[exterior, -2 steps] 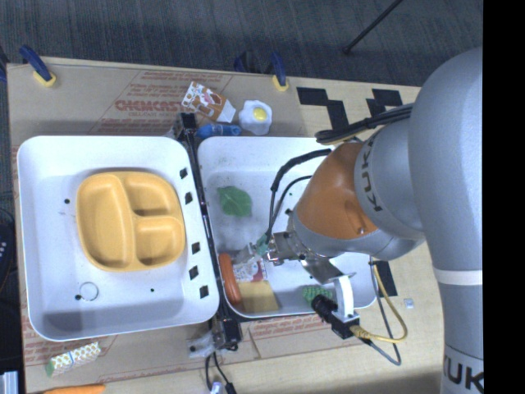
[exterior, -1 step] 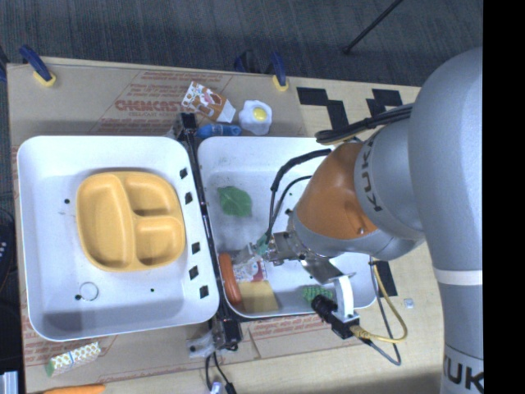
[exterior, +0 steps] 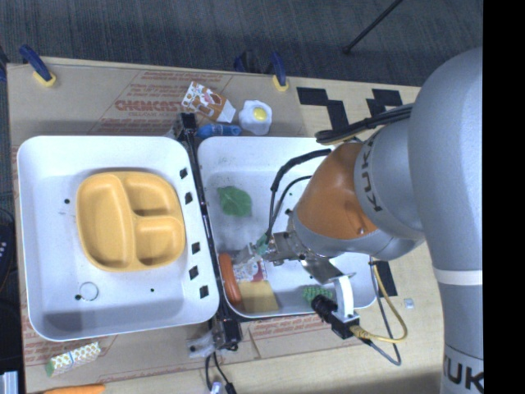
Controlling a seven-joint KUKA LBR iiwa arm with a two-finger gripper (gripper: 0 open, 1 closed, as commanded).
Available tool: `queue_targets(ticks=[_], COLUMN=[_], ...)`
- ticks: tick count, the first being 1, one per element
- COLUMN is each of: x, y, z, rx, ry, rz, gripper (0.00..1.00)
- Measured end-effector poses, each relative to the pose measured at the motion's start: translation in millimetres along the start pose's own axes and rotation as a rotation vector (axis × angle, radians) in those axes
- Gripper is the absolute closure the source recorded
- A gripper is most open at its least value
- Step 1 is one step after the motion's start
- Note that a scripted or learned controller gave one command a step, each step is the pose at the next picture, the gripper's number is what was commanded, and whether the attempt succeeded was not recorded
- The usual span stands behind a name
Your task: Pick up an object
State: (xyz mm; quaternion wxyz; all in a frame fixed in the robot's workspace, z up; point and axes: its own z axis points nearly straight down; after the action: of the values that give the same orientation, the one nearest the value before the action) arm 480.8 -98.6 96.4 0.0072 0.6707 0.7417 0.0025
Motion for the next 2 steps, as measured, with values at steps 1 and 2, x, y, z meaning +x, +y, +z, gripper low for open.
queue_targets(ticks=[1, 2], x=[0.0, 0.2], y=[0.0, -0.1], z=[0.1, 0.3], rx=[0.0, 0.001], ry=[0.0, 0.0], rz=[0.0, 0.0], gripper=[0.0, 0.0])
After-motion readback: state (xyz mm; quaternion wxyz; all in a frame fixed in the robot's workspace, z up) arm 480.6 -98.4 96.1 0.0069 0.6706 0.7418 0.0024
